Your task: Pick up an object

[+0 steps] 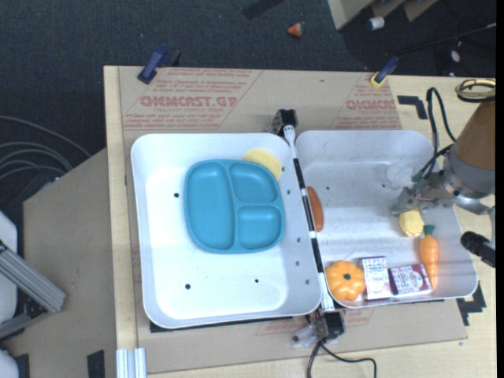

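In the right bin point(354, 164), my gripper point(411, 203) hangs low near the right wall, directly above and close to a small yellow lemon-like piece point(412, 225). I cannot tell whether it touches that piece. An orange carrot point(428, 258) lies just below the yellow piece. Along the front wall sit an orange pumpkin point(346, 280) and two small printed cartons point(373, 276) point(407, 279). A reddish sausage point(315, 209) lies against the bin's left wall.
The left bin point(157, 235) holds a blue divided plate point(234, 205) with a yellow object point(264, 161) behind its far right corner. The arm point(476, 148) comes in over the right bin's right rim. Black cables run near that bin's far right corner.
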